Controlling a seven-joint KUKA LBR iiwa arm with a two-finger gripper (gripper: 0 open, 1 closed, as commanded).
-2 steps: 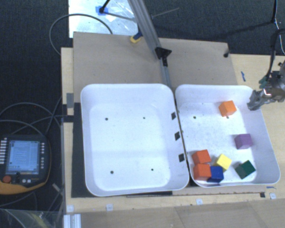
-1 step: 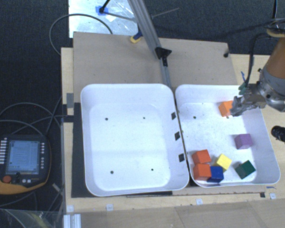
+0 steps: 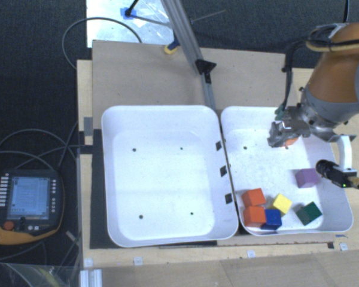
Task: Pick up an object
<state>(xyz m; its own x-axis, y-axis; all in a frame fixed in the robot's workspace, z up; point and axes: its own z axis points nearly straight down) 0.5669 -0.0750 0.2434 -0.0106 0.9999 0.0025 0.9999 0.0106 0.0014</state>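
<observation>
Dark carpet surrounds the pale wooden bench (image 3: 149, 70) carrying two shallow white plastic bins. Over the right bin (image 3: 251, 130), the grey arm's jaws (image 3: 281, 137) hang low with something small and orange-red beneath them; whether they grip cannot be told. Nearby lie a purple block (image 3: 306, 177), orange cubes (image 3: 253, 197), a yellow cube (image 3: 282, 204), blue cube (image 3: 273, 218) and green cube (image 3: 309, 213).

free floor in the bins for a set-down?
Left bin: bare floor wall to wall. Right bin: bare strip between the divider and the gripper. Crowded along its near edge: orange blocks, yellow block, green block.
</observation>
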